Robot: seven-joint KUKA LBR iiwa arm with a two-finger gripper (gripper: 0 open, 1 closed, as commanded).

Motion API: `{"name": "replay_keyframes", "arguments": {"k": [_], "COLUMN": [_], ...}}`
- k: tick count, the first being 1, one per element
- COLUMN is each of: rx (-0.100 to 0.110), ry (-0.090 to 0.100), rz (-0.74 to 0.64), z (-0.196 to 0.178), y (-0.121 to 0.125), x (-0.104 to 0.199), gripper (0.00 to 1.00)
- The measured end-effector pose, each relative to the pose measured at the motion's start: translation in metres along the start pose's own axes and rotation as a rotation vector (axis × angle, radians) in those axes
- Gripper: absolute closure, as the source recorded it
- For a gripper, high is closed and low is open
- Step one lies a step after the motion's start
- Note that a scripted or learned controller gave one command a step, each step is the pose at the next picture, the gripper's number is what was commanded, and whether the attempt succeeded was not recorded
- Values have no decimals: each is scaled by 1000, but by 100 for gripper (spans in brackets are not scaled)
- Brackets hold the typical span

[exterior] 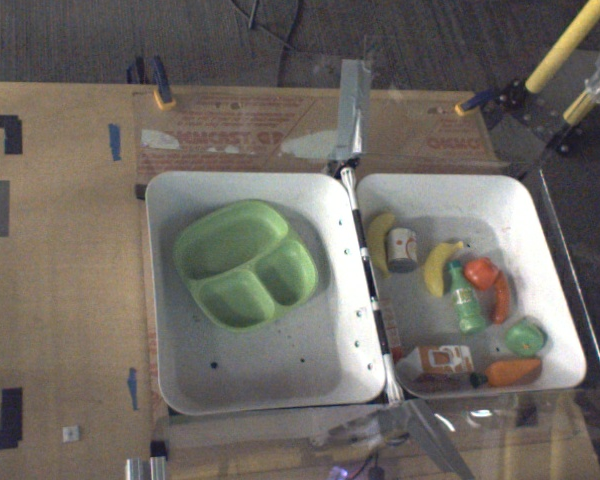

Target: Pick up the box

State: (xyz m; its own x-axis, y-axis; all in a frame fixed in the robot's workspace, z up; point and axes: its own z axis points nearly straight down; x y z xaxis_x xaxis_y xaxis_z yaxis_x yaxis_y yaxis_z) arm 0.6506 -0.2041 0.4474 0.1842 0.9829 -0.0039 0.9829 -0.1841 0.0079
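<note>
The box (441,360) is a small orange and white carton lying flat at the front left of the right bin (540,223). An orange carrot (511,371) lies just to its right, almost touching its end. The arm and its gripper are outside the picture.
The right bin also holds two bananas (379,240) (439,266), a small can (403,249), a green bottle (467,303), a red pepper (480,272), an orange chilli (501,299) and a green round toy (525,338). A green divided plate (245,262) lies in the left bin (180,368).
</note>
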Motion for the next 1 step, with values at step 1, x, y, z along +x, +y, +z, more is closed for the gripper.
{"name": "replay_keyframes", "arguments": {"k": [1], "rx": [-5], "ry": [-2], "rz": [-2], "z": [-11], "y": [1], "x": [1], "gripper": [100]}}
